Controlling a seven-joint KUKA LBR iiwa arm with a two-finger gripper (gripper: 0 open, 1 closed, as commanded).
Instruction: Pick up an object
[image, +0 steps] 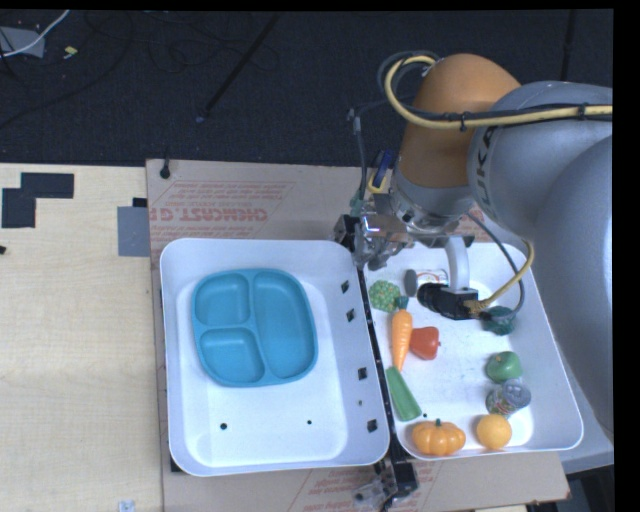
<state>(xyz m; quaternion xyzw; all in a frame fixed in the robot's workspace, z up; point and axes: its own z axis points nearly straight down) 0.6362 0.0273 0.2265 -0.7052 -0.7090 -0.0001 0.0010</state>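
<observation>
The gripper (375, 245) hangs over the right bin's (560, 400) top-left corner — whether it grips anything I cannot tell — just above the broccoli (384, 295), carrot (400, 335) and red pepper (425, 342), with a blue plate (255, 327) in the left bin (190, 420).

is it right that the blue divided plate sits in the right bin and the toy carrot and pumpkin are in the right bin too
Not quite. The camera view shows the blue divided plate in the left bin, not the right one. The toy carrot and pumpkin are indeed in the right bin.
</observation>
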